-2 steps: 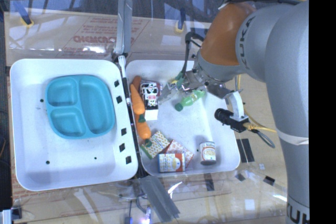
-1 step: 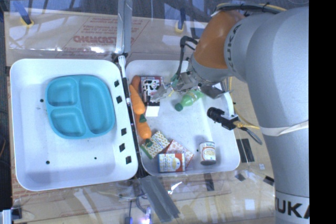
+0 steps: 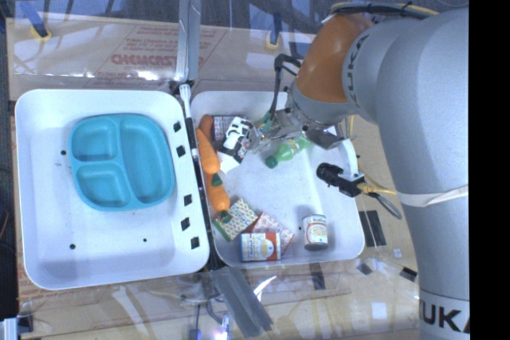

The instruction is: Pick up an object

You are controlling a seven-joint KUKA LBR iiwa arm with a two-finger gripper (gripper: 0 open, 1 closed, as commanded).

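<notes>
Claw [image 3: 263, 133] hovered low, green bottle [image 3: 284, 150] just beside it: apparently the reach step. Its opening couldn't be told. Next called for centring over the bottle.

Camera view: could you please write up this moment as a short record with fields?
left bin: blue divided plate
right bin: carrots along its left wall, green bottle, small can, carton, snack packet
arm: reaches in from the right over the right bin
gripper: low at the back of the right bin, just left of the green bottle
</notes>
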